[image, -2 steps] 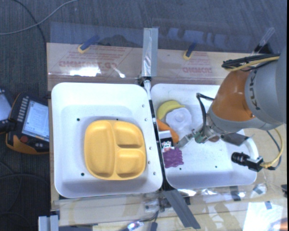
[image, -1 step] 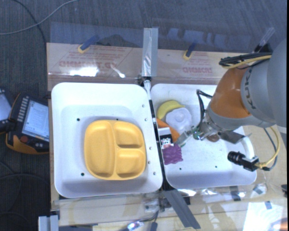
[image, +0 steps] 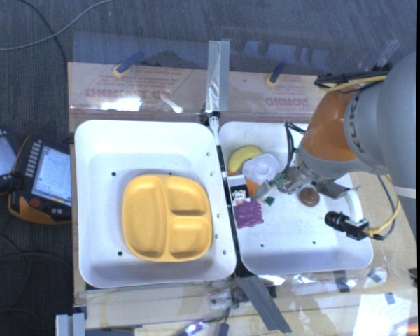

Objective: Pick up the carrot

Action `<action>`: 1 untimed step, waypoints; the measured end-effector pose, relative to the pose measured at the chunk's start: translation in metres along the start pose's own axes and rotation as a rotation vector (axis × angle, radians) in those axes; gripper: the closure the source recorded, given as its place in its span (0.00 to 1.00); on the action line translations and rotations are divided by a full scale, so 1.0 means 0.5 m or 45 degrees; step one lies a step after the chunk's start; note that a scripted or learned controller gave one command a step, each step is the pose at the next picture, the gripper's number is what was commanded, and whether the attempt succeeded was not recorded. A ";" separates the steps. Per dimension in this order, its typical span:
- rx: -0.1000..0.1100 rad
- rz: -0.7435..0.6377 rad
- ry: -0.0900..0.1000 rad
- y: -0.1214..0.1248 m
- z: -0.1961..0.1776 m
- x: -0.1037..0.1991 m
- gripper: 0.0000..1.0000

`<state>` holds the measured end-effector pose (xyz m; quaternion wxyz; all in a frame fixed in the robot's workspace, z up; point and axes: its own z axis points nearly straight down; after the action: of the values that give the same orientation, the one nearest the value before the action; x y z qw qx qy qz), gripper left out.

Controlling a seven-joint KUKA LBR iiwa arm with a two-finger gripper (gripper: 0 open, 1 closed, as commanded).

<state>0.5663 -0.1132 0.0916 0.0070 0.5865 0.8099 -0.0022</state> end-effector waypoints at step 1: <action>-0.001 -0.001 -0.001 0.001 0.000 0.000 0.00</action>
<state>0.5667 -0.1131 0.0917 0.0075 0.5862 0.8101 -0.0021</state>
